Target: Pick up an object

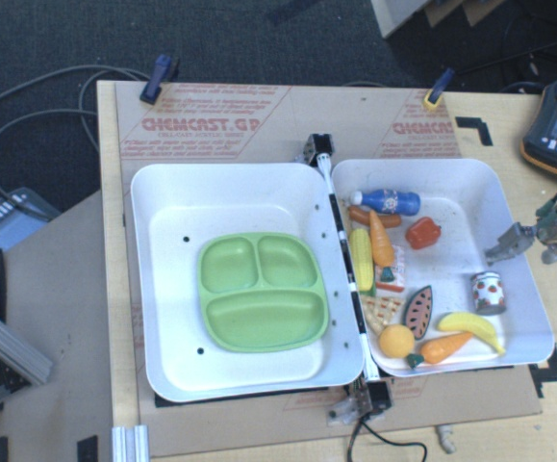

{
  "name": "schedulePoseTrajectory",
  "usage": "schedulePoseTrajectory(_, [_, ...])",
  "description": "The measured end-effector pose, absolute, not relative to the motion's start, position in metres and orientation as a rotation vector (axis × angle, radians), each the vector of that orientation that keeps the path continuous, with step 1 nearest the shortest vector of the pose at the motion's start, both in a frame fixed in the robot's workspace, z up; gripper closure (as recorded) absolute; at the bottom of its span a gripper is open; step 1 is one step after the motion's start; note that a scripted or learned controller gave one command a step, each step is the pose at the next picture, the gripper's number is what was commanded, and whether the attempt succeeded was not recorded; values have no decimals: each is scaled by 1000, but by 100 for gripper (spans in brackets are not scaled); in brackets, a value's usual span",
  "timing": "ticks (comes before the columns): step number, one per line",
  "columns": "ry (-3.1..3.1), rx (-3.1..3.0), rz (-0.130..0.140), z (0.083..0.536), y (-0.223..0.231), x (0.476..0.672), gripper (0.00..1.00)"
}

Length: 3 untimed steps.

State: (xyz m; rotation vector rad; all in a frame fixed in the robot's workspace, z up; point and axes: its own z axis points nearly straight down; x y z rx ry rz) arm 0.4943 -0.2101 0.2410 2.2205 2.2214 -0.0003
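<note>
The right bin (451, 183) holds several toy foods: a blue bottle (389, 201), a red pepper (423, 232), a carrot (381, 239), a corn cob (360, 258), a watermelon slice (418, 309), an orange (396, 340), a second carrot (443, 347), a banana (472, 327) and a small red-and-white can (488, 292). My gripper (523, 246) hangs over the right rim of this bin, just above and right of the can, and is partly cut off by the frame edge. Nothing shows in its grasp.
The left bin (163, 219) holds a green divided plate (262, 290). A black clamp (319, 148) sits where the two bins meet at the back. Blue (156, 78) and yellow (439, 87) clips hold the cardboard base. A dark device (554, 133) lies at the far right.
</note>
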Motion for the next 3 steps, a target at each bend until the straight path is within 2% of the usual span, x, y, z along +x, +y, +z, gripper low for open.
schedulePoseTrajectory(1, [2223,2220,0,146,-188,580,0])
schedulePoseTrajectory(2, [2224,2221,0,84,-139,614,0])
schedulePoseTrajectory(3, [2222,2218,2,95,-139,615,100])
